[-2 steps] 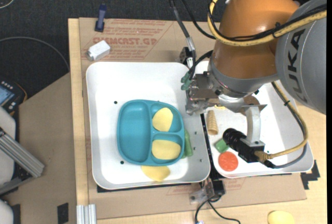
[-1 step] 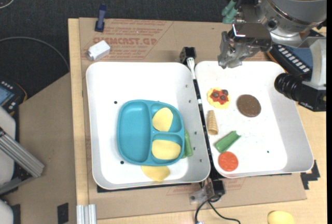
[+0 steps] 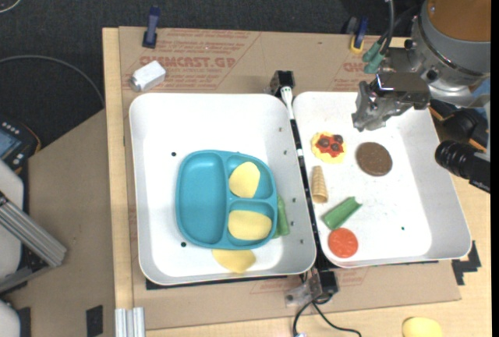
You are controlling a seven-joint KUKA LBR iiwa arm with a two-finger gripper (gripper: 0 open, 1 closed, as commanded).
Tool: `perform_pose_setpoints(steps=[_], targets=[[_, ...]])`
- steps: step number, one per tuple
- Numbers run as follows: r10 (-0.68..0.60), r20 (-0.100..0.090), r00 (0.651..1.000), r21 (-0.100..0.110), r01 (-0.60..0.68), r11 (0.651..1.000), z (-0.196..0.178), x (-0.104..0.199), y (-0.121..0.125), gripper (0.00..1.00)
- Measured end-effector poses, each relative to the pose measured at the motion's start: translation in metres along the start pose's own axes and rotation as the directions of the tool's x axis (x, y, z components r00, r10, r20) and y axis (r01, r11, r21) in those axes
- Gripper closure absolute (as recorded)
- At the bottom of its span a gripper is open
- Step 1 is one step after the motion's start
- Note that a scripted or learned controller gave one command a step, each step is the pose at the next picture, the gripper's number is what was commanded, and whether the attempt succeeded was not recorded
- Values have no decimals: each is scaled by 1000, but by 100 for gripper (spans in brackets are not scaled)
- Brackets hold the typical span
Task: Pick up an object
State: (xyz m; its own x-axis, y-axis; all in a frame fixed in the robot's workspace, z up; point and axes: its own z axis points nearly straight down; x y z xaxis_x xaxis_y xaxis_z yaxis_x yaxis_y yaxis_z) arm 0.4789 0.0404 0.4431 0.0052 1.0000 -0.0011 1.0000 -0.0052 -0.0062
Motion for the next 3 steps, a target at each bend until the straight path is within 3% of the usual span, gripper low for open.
perform_pose_setpoints(steps=[1, 2, 3], targets=[[4, 1, 1000, 4, -4, 1000, 96, -66, 0, 100], [-12, -3, 1000, -16, 12, 1000, 19, -11, 1, 100], [1, 0, 1000, 2, -1, 1000, 86, -52, 1, 100]])
